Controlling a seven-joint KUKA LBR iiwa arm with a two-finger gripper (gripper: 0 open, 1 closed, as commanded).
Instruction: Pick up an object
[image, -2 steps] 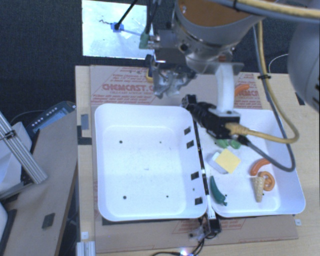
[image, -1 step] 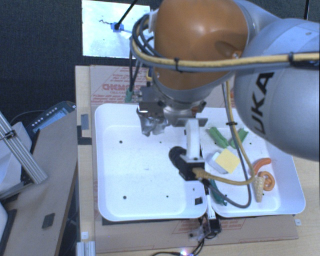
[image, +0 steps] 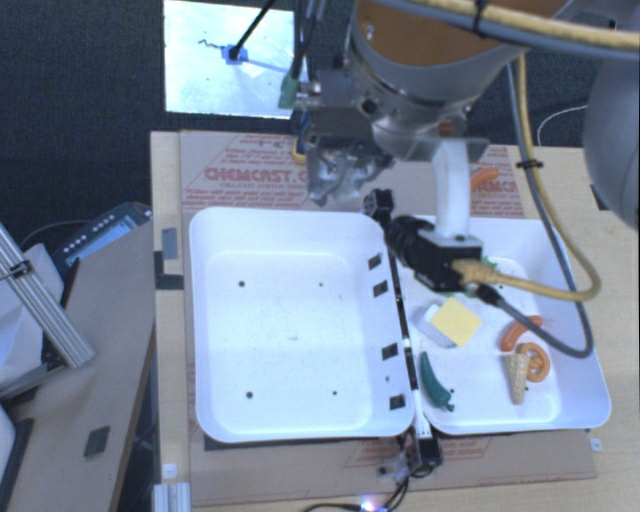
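Several small objects lie in the right bin (image: 585, 400): a yellow square block (image: 458, 320) on a white piece, a dark green curved piece (image: 435, 381), a tan cone (image: 517, 376), an orange ring (image: 534, 361) and an orange sausage shape (image: 520, 331). My gripper (image: 336, 185) hangs from the big grey wrist over the far rim of the left bin (image: 290, 330), well away from all of them. I see nothing held in it.
A black module (image: 432, 255) on a white post, with a yellow cable, sits over the far left part of the right bin. Another orange item (image: 485, 178) lies on the cardboard behind that bin. A divider with black clips (image: 397, 330) separates the bins.
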